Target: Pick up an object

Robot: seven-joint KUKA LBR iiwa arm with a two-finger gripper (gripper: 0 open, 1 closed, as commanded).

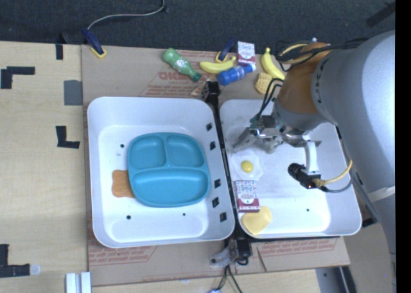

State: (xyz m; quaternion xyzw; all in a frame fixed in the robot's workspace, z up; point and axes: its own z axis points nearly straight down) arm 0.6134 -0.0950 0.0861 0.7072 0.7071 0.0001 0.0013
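Observation:
My gripper hangs low over the upper left part of the right bin, its metal fingers spread open with nothing between them. Just below it lies a toy fried egg, white with a yellow yolk, a short way off the fingertips. Further toward the front of that bin sit a small red and white carton and a pale yellow wedge. In the left bin, a blue divided plate lies on top of an orange toast slice, covering most of it.
Behind the bins on the cardboard lie a green bottle, a banana, a blue bottle, a small carton and another yellow banana. A black divider separates the bins. The arm's grey body overhangs the right bin's right side.

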